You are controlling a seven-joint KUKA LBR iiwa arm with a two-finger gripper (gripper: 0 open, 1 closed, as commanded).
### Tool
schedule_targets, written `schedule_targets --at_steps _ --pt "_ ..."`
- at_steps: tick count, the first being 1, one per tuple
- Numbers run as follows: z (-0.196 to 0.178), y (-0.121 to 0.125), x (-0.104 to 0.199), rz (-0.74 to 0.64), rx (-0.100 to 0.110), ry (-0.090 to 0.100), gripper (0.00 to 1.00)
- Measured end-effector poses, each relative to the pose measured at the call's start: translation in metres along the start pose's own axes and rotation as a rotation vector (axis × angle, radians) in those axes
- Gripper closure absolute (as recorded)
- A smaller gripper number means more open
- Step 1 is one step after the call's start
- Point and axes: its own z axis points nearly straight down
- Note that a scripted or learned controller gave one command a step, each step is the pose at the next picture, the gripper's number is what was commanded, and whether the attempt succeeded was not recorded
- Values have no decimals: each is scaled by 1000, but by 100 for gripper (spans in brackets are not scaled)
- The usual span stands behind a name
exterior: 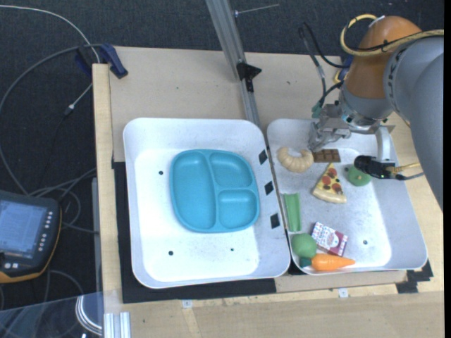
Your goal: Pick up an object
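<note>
While the gripper [325,141] hovers low beside the croissant [295,159], nothing looks lifted; jaws possibly apart, I cannot tell. Pizza slice [330,185] beyond the croissant lies untouched.

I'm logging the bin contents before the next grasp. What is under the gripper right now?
Under the gripper lie a croissant and, beside it, a brown chocolate bar, both on the right bin floor. The gripper body covers whatever sits directly beneath it.

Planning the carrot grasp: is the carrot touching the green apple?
Touching. The camera view shows the carrot lying against the lower side of the green apple, no bin floor visible between them.
</note>
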Motion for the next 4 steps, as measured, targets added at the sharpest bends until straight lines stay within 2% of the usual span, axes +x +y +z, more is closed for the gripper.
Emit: schedule_targets --at_steps 2,3,4 --pt "-115 8 -7 1 -7 -2 100" --pt "-172 7 4 1 -7 -1 100" --pt "-186 8 4 2 -4 -1 100"
